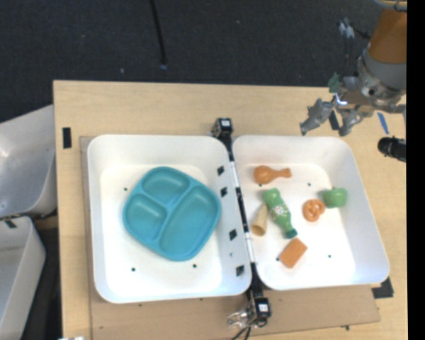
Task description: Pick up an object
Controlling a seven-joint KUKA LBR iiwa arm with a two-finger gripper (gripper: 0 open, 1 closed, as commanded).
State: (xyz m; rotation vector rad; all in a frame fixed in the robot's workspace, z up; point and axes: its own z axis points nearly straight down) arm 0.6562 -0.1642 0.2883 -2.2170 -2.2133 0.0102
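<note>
White left bin carries a teal divided plate, right bin a green bottle and orange toys, gripper spread, holding nothing

Two white bins; one teal divided plate; six small toys, one a green bottle

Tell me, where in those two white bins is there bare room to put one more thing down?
The right bin has bare floor along its near edge, below the orange block, and in its far right corner. Its middle is crowded: green bottle, cone, orange ring, green cup. In the left bin, the blue tray leaves only a margin around it.
</note>
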